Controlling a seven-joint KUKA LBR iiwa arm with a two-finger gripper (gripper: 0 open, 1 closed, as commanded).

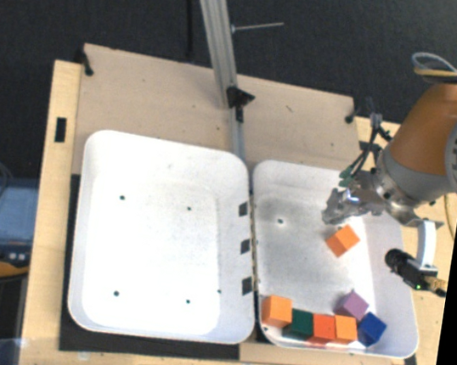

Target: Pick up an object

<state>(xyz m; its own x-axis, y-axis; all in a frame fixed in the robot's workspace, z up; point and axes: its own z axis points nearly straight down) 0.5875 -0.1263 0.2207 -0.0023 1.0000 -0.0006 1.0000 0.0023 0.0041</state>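
From my seat I see the arm (429, 140) reaching in from the right, its orange band above the wrist, bent down over the right-hand bin (295, 196). The gripper (340, 210) hangs over the upper middle of that bin, pointing down and slightly left. An orange block (342, 240) sits tilted just below the gripper tip, touching or nearly touching it; I cannot tell whether the gripper is spread or pressed together, nor whether the block is actually pinched.

Going left to right: the left-hand bin (109, 287) shows its white floor with a few small dark dots. The right bin lies just beside it, their rims meeting at the middle. Along the right bin's near wall runs a row of blocks: an orange cube (278, 310), then a green cube (301, 324), a red-orange cube (324, 327), another orange one (345, 328) and a blue cube (371, 327), all touching or nearly so. A purple block (354, 305) rests just behind the row's right end.
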